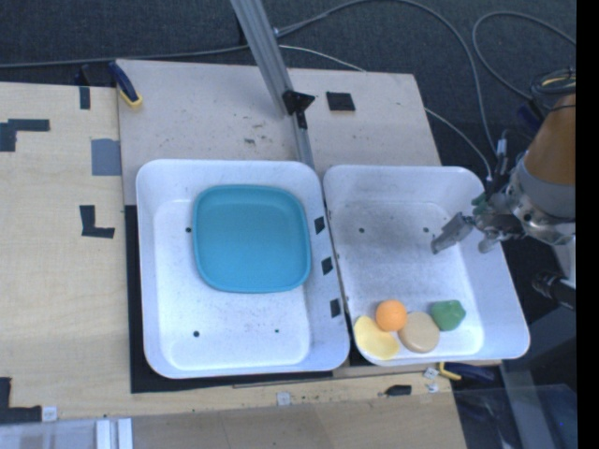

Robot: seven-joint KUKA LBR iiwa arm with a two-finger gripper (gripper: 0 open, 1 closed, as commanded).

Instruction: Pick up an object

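Observation:
My gripper point(464, 241) hangs over the right edge of the right bin point(393, 204), above its bare floor. Its two fingers stand apart with nothing between them, so it is open. At the bin's near edge lies a cluster: an orange ball point(391, 314), a tan round piece point(420, 333), a flat yellow piece point(374, 340) and a green piece point(449, 314). The gripper is well above and to the right of that cluster, touching none of it.
The left bin point(159, 279) bears a square blue plate point(251, 238). A slanted metal bar point(271, 54) runs from the top down to the gap between the bins. Cables point(449, 36) lie on the dark floor behind.

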